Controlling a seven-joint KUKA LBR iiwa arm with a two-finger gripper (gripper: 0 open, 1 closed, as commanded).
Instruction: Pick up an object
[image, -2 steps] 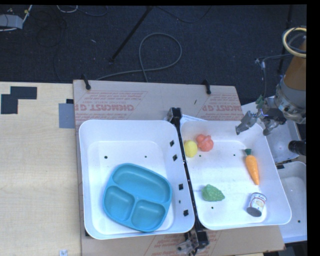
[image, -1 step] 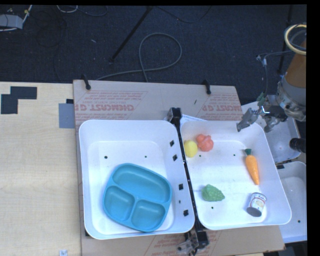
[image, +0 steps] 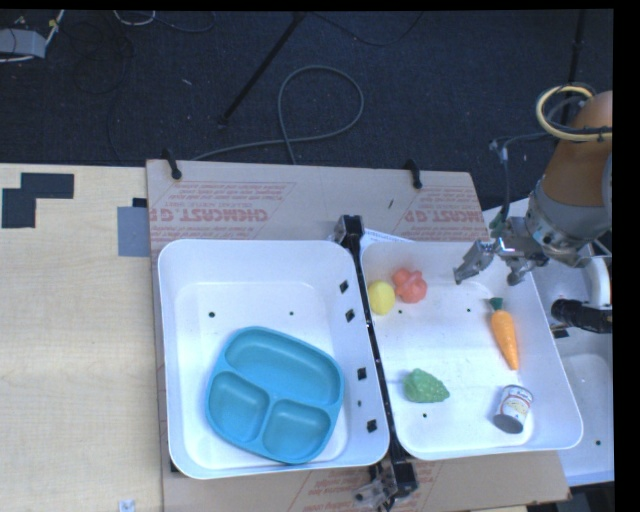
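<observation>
The jaws (image: 497, 262) are seen spread apart with nothing between them, held at the upper right of the frame over the far right corner of the right bin (image: 560, 425). The two fingertips (image: 468, 272) point down and to the left. Above them the grey wrist and the orange band of the arm (image: 575, 165) are seen at the right edge.

Nearest to the jaws, just below them, a toy carrot (image: 505, 337) lies along the right side of the bin, its green top toward the jaws. To the left, well apart from the jaws, a pinkish-red toy (image: 409, 285) and a yellow toy (image: 381, 296) lie touching each other near the divider. A green leafy toy (image: 426, 386) lies lower in the middle of the bin, and a small can (image: 513, 408) lies on its side at the lower right.

The left bin (image: 190, 300) holds a blue compartment plate (image: 273, 392). Both bins rest on a cardboard sheet on the tabletop (image: 70, 340).

No object is yet picked up. The carrot is judged the easiest target: the jaws should be lowered over its middle and turned so that they close across its narrow width, not along its length. The bin wall beside it should be kept clear of the outer finger.
</observation>
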